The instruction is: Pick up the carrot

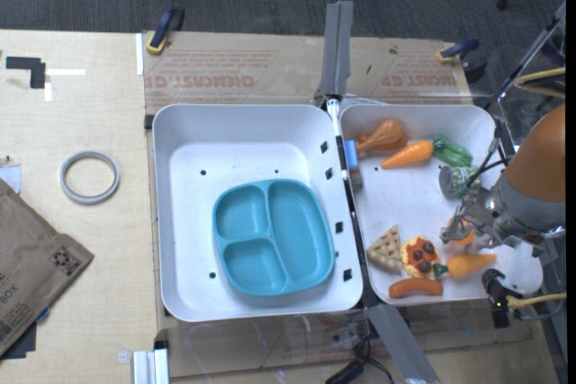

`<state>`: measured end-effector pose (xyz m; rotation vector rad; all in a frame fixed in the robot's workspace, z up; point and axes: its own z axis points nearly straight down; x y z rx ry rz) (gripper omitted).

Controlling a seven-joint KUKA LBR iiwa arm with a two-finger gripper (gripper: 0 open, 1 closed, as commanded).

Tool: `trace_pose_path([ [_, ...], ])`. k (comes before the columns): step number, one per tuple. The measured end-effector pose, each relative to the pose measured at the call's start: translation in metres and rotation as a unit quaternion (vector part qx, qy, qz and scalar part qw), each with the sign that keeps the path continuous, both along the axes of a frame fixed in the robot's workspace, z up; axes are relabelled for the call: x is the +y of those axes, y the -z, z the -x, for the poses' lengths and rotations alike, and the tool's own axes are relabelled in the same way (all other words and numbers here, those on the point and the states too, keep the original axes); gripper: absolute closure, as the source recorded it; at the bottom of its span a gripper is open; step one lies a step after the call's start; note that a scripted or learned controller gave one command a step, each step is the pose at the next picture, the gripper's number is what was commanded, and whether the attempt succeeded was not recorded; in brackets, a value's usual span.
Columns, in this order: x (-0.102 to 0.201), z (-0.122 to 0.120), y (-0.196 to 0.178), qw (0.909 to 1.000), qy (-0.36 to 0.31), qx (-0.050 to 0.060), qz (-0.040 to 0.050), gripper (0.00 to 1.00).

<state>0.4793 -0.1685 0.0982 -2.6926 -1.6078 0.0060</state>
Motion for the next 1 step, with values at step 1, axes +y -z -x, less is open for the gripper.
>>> trace_pose_path([
  [1,0.0182,-0.0401,0.0065,0.9849,-0.173,-0.003,0.0009,1.0],
])
